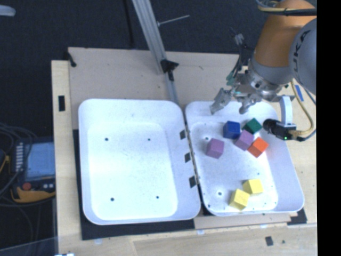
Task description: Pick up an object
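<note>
Upper right of frame, gripper (232, 104) hangs spread and empty over the right bin (287, 167) far rim. Nearest target, blue cube (231, 129), sits touching a purple cube (245, 140); I'd expect fingers clipping neighbours or missing.

**Gripper hangs open over the right bin**

The gripper (231, 104) hangs with fingers spread and nothing between them at the right bin's (282, 199) twelve o'clock edge. Toward five o'clock from it cluster a blue cube (231, 129), green cube (252, 126), purple cube (245, 140) and orange cube (258, 146).
</note>
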{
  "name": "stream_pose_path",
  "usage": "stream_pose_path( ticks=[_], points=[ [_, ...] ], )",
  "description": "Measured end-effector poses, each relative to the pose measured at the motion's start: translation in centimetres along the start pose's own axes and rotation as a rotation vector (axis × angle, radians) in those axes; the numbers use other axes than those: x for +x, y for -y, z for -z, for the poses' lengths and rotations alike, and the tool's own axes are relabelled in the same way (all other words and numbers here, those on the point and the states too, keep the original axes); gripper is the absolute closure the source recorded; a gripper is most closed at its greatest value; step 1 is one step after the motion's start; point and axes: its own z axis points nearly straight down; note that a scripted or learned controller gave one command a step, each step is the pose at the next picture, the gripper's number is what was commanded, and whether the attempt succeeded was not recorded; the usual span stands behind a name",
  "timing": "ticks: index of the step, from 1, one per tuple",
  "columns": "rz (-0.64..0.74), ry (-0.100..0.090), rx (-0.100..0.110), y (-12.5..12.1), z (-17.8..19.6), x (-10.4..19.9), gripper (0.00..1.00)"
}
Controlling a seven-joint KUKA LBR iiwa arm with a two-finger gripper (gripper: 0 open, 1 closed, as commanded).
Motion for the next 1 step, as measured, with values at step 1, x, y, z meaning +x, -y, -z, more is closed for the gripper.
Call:
stream_pose_path(
  ticks=[1],
  points=[
    [-0.001, 0.000, 0.000, 0.00, 0.01, 0.00, 0.00]
  ],
)
